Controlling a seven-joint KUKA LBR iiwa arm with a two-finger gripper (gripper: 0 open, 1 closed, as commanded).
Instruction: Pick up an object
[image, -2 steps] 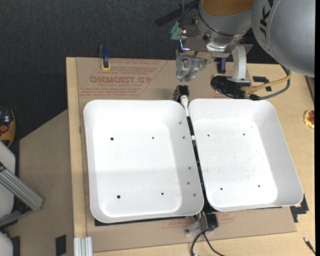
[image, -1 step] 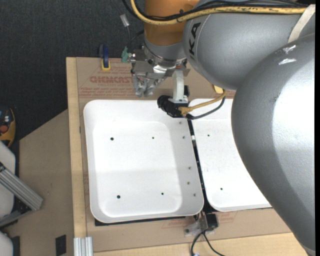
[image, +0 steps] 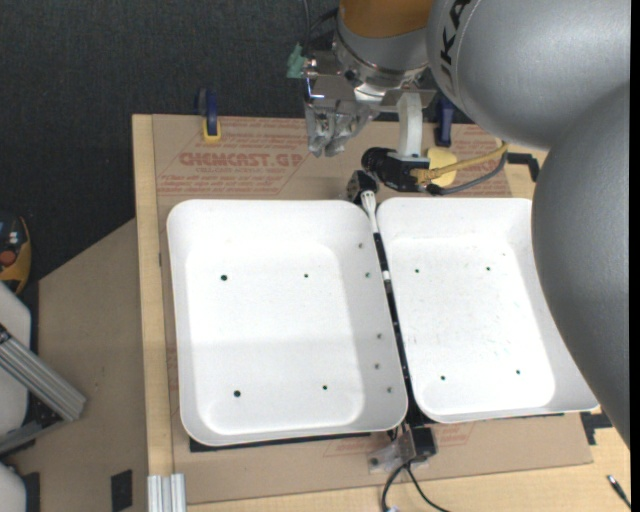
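My gripper hangs high above the bench's far edge, just behind the back right corner of the left white bin. It sits under the orange band of the arm. The right white bin lies beside the left one, partly covered by the grey arm that crosses the upper right of the view. I make out nothing between the gripper's tips, and small dark dots mark both bin floors.
A black fitting with a yellow piece and cables sits behind the seam between the bins. Blue clamps hold the brown board at the back. A cable plug sticks out at the front seam.
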